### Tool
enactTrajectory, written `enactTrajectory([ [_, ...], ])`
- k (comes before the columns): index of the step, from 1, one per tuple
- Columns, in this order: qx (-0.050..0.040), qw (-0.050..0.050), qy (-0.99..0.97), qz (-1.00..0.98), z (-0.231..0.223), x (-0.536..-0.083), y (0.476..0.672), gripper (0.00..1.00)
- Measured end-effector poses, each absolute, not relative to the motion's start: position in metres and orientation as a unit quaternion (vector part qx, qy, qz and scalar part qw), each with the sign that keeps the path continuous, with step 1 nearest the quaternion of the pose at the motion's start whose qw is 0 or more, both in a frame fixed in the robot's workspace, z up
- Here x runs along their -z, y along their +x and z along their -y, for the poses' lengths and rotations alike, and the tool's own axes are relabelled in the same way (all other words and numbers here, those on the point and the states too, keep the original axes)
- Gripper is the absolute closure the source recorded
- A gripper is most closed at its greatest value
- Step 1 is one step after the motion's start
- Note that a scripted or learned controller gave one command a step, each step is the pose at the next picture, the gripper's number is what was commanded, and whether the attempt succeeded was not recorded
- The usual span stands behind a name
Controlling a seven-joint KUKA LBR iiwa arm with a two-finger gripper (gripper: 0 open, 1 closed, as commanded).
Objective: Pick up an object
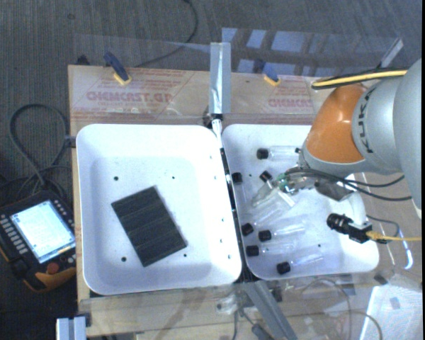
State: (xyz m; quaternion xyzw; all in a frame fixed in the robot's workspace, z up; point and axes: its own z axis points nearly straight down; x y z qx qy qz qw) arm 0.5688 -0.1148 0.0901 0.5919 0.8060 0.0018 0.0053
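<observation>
Vials [287, 227] in right bin [368, 257]: light, slick, roll easily; best grabbed mid-body. End effector [290, 183] state, can't tell.

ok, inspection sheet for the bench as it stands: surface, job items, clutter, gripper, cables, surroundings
Surface: two white bins side by side, left bin, right bin.
Job's things: clear tubes with black caps scattered in the right bin; dark ribbed slab lying flat in the left bin.
Clutter: nothing seen.
Grippers: gripper low over the right bin's tubes; a grasp cannot be confirmed.
Cables: yellow cable along the arm; black cable on the floor.
Surroundings: teach pendant left of the bench, carpeted floor.
</observation>
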Motion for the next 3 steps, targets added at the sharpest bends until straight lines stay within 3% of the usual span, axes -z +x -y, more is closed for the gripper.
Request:
enactTrajectory([
  [1,-0.0044,0.007,0.592,-0.806,0.114,-0.101,0.571,1.0],
  [2,0.0005,0.001,0.606,-0.796,0.06,-0.184,0.636,1.0],
  [3,0.002,0.001,0.605,-0.796,0.06,-0.192,0.636,1.0],
])
